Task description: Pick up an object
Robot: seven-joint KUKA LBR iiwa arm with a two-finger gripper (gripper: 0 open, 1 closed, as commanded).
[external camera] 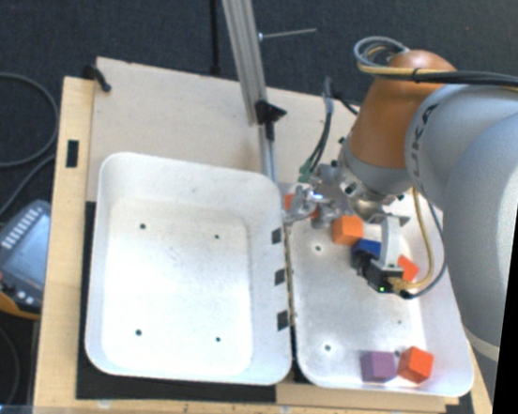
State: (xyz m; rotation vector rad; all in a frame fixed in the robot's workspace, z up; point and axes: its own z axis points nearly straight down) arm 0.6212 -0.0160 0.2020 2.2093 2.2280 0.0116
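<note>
Gripper (324, 202) centre-right of frame, can't tell grip state; take orange block (348, 228) by flat sides, likely light, rigid

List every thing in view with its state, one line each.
gripper: low over the far left corner of the right bin; open or shut cannot be told.
orange block: in the right bin under the wrist, not seen held.
purple block: lying in the right bin's near right corner, against the orange cube.
orange cube: lying there, untouched.
left bin: flat on the bench beside the right bin.
</note>
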